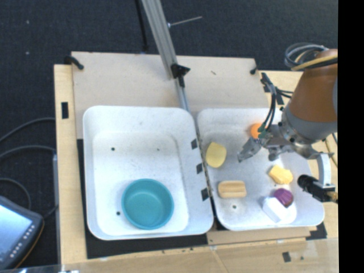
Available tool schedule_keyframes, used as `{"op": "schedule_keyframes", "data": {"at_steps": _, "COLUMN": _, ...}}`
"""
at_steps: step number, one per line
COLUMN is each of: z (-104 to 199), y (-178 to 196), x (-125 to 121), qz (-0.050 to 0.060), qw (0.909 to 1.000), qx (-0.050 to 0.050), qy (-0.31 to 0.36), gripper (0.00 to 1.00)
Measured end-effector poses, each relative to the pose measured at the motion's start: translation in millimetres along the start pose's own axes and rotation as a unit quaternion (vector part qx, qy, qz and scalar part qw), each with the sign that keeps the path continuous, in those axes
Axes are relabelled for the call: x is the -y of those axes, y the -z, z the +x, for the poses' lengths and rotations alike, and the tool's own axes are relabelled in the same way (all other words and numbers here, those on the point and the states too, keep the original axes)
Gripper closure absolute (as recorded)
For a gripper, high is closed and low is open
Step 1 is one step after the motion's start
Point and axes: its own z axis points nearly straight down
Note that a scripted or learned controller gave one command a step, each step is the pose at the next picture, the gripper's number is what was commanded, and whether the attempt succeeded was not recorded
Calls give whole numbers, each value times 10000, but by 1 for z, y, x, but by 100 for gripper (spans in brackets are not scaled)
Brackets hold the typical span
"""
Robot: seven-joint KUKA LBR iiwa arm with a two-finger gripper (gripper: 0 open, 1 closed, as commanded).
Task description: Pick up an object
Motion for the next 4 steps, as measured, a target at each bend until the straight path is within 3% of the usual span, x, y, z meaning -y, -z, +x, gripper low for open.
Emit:
{"op": "schedule_keyframes", "data": {"at_steps": 1, "z": 0, "y": 0, "x": 0, "qz": -4, "qw": 10000, "qx": 0, "qy": -8, "gripper": 0}}
{"op": "schedule_keyframes", "data": {"at_steps": 3, "z": -4, "y": -116, "x": 4, "qz": 31, "qw": 10000, "qx": 5, "qy": -20, "gripper": 0}}
{"op": "schedule_keyframes", "data": {"at_steps": 4, "z": -4, "y": -102, "x": 2, "qz": -15, "qw": 10000, "qx": 4, "qy": -40, "gripper": 100}}
